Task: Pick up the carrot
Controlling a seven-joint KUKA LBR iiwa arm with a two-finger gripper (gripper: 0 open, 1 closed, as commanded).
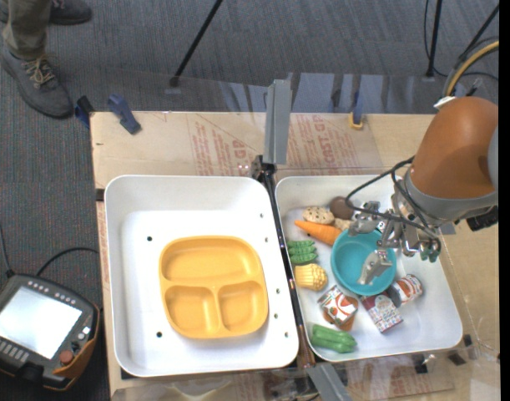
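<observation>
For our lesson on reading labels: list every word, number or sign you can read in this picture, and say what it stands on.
No text can be quoted with certainty.
Red print on the brown board: upside down and blurred, unreadable.
Label on the tomato can: too small to read.
Label on the second can: too small to read.
Print on the small carton: too small to read.
Pendant screen: white glare, nothing legible.

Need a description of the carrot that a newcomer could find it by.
Look in the right-hand bin, at its upper left part. Just up and left of the teal bowl lies the carrot, a slim orange cone pointing left. The cookie above is tan and speckled; the pieces below are green and yellow.
</observation>
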